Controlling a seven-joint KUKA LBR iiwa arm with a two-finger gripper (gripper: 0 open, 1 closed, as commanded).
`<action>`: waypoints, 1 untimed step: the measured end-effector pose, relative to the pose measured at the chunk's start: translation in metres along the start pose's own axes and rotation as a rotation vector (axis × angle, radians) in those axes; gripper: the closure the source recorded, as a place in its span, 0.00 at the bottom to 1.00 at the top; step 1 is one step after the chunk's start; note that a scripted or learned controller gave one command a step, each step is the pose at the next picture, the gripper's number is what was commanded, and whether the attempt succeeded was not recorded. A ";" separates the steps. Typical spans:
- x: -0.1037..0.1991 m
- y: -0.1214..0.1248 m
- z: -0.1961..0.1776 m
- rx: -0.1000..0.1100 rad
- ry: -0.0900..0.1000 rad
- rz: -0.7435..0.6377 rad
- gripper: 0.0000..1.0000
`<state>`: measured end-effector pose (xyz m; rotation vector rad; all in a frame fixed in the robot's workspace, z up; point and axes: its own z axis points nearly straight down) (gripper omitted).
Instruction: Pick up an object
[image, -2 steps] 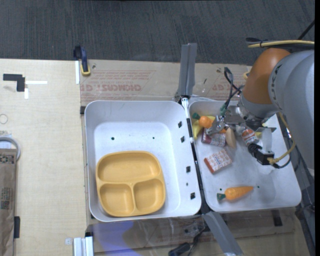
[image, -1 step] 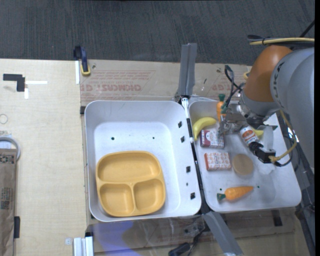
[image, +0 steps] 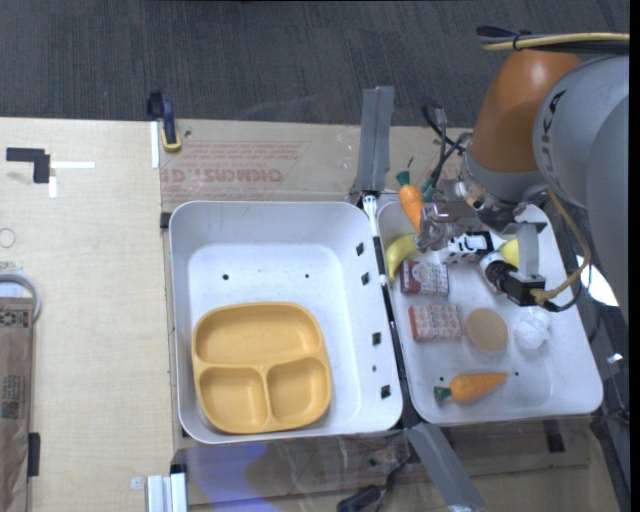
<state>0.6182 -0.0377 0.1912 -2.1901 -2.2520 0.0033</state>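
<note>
Toy carrot (image: 472, 385): lies near the front edge of the right bin (image: 560, 395), orange, green end pointing left.
Yellow tray (image: 262, 365): three compartments, sits in the front half of the left bin (image: 200, 250), close to its front left corner.
Small boxes: one red-and-white box (image: 434, 322) mid-bin on the left side of the right bin; a second, darker one (image: 425, 277) just behind it.
Tan round piece (image: 486, 329): just right of the front box.
White crumpled thing (image: 531, 330): right of the tan piece, near the bin's right side.
Second carrot (image: 411, 206): at the far left corner of the right bin, tilted against the wall.
Yellow banana-like piece (image: 398, 252): just below that carrot, by the dividing wall.
Gripper (image: 436, 230): low over the far part of the right bin, beside the second carrot and above the darker box; whether it is open or closed cannot be told, and nothing is seen held.
Arm: grey with an orange band (image: 520, 95), reaching in from the right.
Bench (image: 80, 330): pale wood left of the bins.
</note>
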 end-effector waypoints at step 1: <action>-0.020 0.030 -0.062 -0.001 -0.001 -0.022 1.00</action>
